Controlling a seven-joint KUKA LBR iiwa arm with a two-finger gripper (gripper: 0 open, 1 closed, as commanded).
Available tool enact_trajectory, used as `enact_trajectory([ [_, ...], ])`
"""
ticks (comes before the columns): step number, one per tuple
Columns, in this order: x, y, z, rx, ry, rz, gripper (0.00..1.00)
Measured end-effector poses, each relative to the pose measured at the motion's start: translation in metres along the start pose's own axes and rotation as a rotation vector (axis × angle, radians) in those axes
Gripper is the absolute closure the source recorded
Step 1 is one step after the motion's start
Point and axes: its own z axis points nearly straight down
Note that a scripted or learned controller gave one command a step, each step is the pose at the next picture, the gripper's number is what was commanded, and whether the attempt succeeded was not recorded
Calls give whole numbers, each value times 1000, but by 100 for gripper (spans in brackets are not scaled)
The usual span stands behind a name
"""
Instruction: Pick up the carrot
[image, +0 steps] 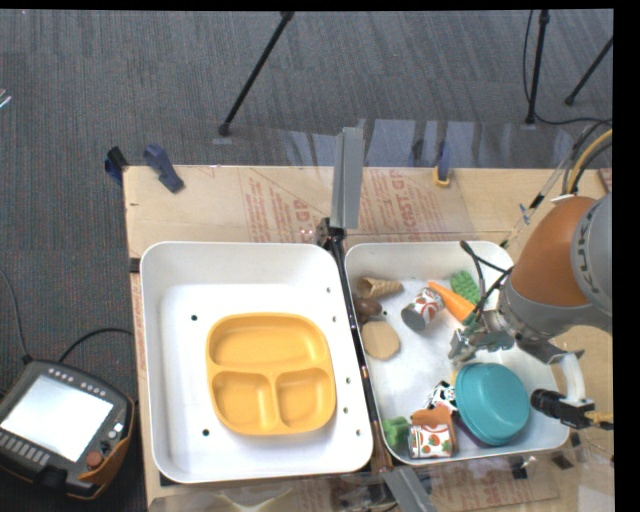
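The carrot (451, 298), orange with a green leafy top, lies in the right bin (400, 262) near its back, angled from upper left to lower right. My gripper (470, 342) hangs just in front of and slightly right of the carrot's thick end, over the bin floor. No part of the carrot is seen inside it. The arm's orange band and grey wrist cover the bin's right side.
Around the carrot lie a small can (421, 309), a brown cookie (380, 341) and a cone (378, 287). A teal bowl (492, 403), a carton (432, 438) and a green piece (396, 430) sit at the front. A yellow divided plate (270, 373) fills the left bin (165, 300).
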Motion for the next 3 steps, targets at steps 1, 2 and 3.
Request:
enact_trajectory([
  [1, 92, 3, -93, -10, 0, 133, 100],
  [2, 22, -68, -69, 0, -2, 247, 100],
  [3, 68, -46, -197, -15, -1, 257, 100],
])
